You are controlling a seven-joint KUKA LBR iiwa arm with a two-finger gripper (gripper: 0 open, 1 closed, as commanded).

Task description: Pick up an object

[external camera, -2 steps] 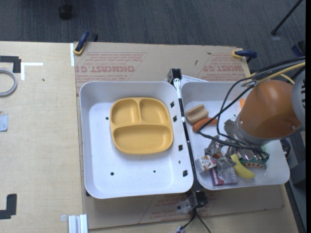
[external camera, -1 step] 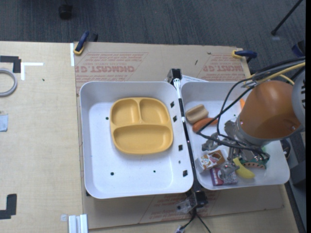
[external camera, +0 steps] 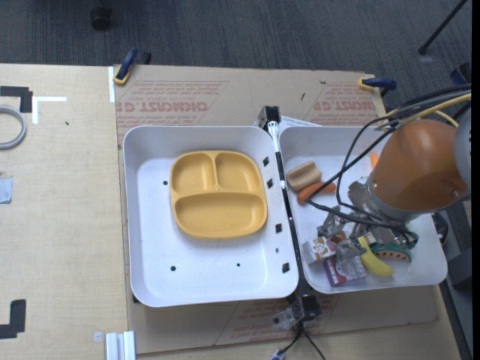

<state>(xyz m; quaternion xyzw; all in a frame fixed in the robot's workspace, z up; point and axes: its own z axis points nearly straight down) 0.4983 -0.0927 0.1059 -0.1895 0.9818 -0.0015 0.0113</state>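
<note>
where the right bin (external camera: 427,272) came closest to me, a small heap lay against its front wall: a yellow banana (external camera: 376,262), a slice of watermelon (external camera: 395,254) beside it, and a dark red packet (external camera: 339,270) with a little printed carton (external camera: 321,248) touching it. the end effector (external camera: 352,235) was down in that heap, just above the packet and carton, but cables and the wrist covered it, so i could not tell how it stood or whether it had hold of anything. above it the arm's orange band (external camera: 416,167) bulked over the bin's right half. farther back in the same bin an orange carrot (external camera: 315,192) lay just beside a tan bread roll (external camera: 303,175). in the left bin (external camera: 142,201) a yellow divided plate (external camera: 219,193) sat toward the far side. beyond both, cardboard (external camera: 225,96) covered the worktop (external camera: 60,223), with a blue clamp (external camera: 126,64) at its far left corner.
</note>
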